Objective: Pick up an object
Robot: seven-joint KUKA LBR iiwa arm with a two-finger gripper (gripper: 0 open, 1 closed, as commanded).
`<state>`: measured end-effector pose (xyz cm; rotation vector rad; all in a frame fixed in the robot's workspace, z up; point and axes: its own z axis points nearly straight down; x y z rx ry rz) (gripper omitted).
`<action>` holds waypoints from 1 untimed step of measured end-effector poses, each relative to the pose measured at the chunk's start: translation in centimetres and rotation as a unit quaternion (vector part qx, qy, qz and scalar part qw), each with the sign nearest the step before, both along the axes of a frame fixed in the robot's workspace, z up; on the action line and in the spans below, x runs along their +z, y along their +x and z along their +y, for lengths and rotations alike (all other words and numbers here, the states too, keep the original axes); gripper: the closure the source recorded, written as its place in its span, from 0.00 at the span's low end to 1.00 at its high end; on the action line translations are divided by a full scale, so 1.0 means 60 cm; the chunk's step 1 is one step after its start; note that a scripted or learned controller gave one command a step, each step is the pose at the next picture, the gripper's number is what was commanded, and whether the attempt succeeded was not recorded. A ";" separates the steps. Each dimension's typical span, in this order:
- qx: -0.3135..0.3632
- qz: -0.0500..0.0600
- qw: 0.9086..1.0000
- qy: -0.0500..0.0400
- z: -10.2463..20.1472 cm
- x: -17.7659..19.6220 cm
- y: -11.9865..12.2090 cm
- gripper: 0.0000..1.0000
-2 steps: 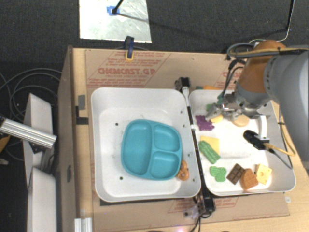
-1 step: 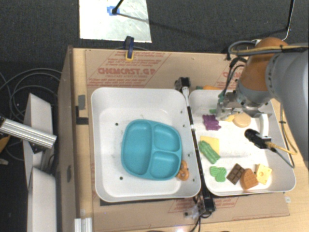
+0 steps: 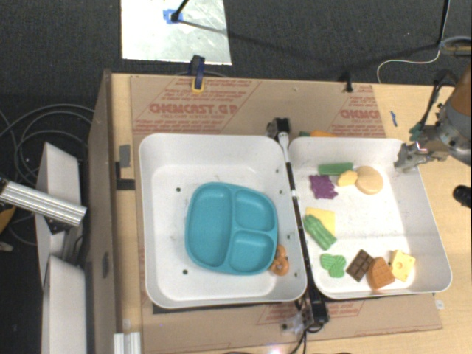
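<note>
Ten toy foods (image 3: 325,231) fill one bin (image 3: 428,227); one blue plate (image 3: 231,228) the other.

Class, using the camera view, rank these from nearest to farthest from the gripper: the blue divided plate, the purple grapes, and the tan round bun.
Gripper at the right bin's far right edge.
1. Tan round bun, right bin, upper area.
2. Purple grapes, right bin, left of the bun.
3. Blue divided plate, left bin.

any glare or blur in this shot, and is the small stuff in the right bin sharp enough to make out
Camera view: the shiny sheet on the dark floor throws bright glare; the white bins look evenly lit with soft shadows; the blue plate is crisp; the toy food in the right bin reads by colour and rough shape, fine detail soft; the end effector at the right is slightly blurred.
</note>
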<state>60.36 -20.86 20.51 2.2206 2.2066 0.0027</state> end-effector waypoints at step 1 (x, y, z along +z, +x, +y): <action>0.005 0.003 1.000 0.002 0.011 -0.011 0.002 0.00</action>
